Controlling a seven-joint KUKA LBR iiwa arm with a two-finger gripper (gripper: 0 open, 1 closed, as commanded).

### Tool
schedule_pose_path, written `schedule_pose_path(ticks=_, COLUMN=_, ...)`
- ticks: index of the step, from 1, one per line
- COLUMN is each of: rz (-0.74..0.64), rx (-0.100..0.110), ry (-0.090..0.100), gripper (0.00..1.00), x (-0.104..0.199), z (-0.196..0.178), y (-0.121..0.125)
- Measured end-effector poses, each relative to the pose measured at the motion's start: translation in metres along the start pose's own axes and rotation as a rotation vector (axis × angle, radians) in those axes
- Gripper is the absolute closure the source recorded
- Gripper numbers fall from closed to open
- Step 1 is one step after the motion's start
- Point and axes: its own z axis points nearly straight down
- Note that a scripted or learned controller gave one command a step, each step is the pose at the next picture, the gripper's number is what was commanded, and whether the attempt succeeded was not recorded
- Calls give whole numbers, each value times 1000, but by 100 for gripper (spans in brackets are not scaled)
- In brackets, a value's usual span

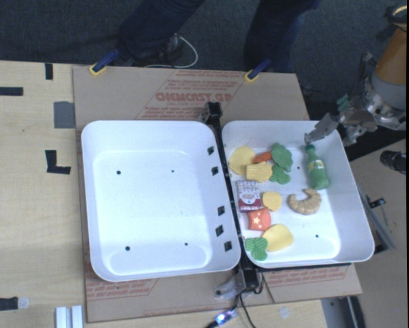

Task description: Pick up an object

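Observation:
The right bin [351, 241] holds several toy foods. A green bottle [317, 170] lies near its back right corner, with a tan croissant [304, 201] just in front of it. Further left are a green leafy piece [282, 157], a yellow round piece [241, 160], a yellow waffle [258, 173], a red packet [249, 195] and a red box [259, 219]. A yellow fruit [279, 238] lies near the front. My gripper [325, 132] hangs over the bin's back right rim, just above and behind the green bottle, with nothing seen in it.
The left bin [150, 197] sits beside the right one on a cardboard sheet [184, 98]. A black divider with clips [220, 183] runs between the bins. A person's legs [211, 12] stand behind the bench.

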Motion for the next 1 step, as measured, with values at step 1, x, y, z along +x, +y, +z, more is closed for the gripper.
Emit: schedule_pose_path(ticks=1, rz=-1, rx=10, ry=3, gripper=0, x=-7, z=130, y=39)
